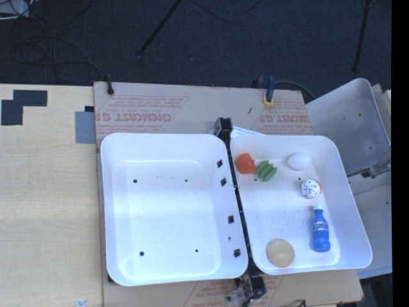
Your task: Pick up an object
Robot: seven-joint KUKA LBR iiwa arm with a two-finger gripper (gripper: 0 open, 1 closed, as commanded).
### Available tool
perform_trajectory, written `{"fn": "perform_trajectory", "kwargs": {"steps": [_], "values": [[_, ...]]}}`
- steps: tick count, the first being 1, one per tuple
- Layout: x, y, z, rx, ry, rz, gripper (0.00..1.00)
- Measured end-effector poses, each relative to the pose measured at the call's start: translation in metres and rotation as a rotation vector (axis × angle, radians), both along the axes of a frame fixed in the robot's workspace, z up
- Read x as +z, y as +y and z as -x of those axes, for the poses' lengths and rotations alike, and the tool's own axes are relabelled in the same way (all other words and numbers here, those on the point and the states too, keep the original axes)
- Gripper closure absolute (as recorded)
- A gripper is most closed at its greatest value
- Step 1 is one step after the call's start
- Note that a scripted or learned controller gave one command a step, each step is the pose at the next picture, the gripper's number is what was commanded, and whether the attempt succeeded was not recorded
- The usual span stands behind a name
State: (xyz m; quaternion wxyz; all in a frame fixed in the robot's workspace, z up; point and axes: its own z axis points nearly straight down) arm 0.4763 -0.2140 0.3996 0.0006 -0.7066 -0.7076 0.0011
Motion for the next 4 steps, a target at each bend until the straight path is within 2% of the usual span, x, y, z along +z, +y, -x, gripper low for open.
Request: {"fn": "perform_trajectory", "kwargs": {"steps": [1, 2, 3, 4], "values": [[0.01, 0.0, -0.001, 0.002, 0.0, 0.0, 1.0], [0.009, 0.0, 0.0, 0.002, 0.001, 0.0, 0.0], [0.019, -0.001, -0.001, 0.006, 0.002, 0.0, 1.0], [-0.063, 0.071, 0.001, 0.004, 0.007, -0.005, 1.0]]}}
